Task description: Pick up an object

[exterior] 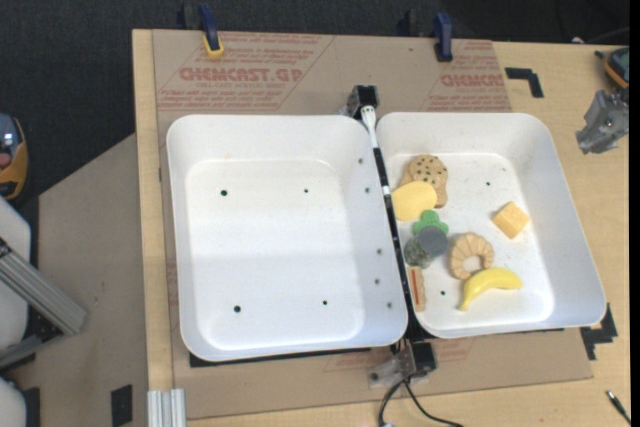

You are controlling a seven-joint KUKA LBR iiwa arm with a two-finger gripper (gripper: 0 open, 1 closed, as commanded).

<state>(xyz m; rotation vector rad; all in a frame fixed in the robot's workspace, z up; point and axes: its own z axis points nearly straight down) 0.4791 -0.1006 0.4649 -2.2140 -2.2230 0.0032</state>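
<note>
The right bin (pixel 560 215) holds several toy foods. A chocolate-chip cookie (pixel 428 169) lies by the divider, with a pale yellow piece (pixel 411 202) just below it. Under those sit a green piece (pixel 429 220) and a grey piece (pixel 430 244). A ridged tan ring (pixel 470 255) lies beside a yellow banana (pixel 489 284). An orange-yellow cheese block (pixel 511 219) rests apart to the right. A thin brown stick (pixel 418 288) lies along the bin's left wall. My gripper (pixel 603 123) is a small grey shape at the far right edge, outside the bin and well away from every object.
The left bin (pixel 190 215) sits against the right one, with a black strip (pixel 380 177) along the seam. Both rest on a cardboard sheet (pixel 250 65) held by two blue clamps (pixel 208 23) at the back. A cable (pixel 400 395) leaves the front edge.
</note>
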